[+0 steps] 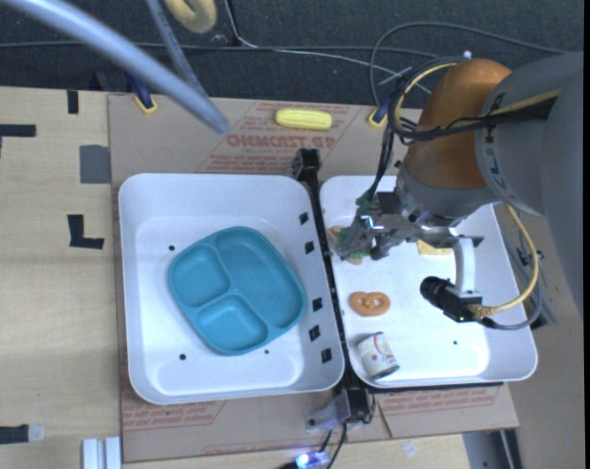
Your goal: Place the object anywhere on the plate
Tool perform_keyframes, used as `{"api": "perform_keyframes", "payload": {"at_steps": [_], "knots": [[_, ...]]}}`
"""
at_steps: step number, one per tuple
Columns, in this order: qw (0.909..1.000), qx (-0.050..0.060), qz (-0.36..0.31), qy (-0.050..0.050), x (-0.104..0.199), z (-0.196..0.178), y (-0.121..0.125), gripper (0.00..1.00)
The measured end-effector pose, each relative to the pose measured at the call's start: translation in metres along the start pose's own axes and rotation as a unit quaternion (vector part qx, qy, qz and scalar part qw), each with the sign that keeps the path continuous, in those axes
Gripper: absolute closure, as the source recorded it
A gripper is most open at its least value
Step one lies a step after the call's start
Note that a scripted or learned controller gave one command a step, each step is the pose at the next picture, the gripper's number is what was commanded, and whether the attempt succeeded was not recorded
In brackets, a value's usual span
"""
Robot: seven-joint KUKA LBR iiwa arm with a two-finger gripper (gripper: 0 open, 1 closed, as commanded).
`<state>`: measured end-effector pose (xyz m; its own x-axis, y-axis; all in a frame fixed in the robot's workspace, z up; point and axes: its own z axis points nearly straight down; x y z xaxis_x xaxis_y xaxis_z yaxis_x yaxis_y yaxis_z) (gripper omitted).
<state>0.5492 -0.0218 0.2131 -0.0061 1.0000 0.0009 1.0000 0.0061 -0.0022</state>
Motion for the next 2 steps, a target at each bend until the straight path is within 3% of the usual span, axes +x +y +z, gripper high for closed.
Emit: {"api": "perform_keyframes", "payload": {"at_steps": [2], "knots": [[1.0000, -0.001, 0.000, 0.000, 0.109, -0.014, 0.025, 1.00]]}}
